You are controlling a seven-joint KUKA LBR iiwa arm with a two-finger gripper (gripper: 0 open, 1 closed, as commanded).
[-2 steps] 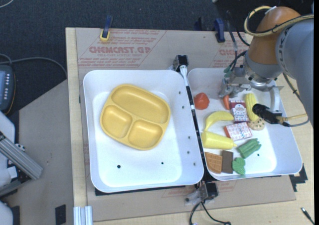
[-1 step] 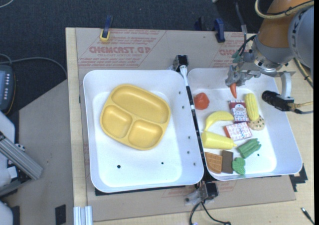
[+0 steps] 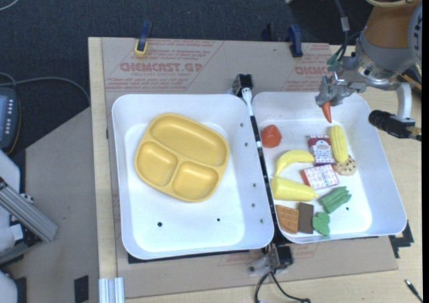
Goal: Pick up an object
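One fixed camera above the counter (image 3: 100,161), looking down at a slant, both white bins (image 3: 127,214) in frame, arm (image 3: 392,20) entering from right

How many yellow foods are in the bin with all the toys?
3: a corn cob near the right side, a banana in the middle, and a yellow wedge just below the banana.

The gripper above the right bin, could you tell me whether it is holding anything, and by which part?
The gripper holds a small orange carrot-like piece by its upper end; the rest hangs below the fingers, over the right bin.
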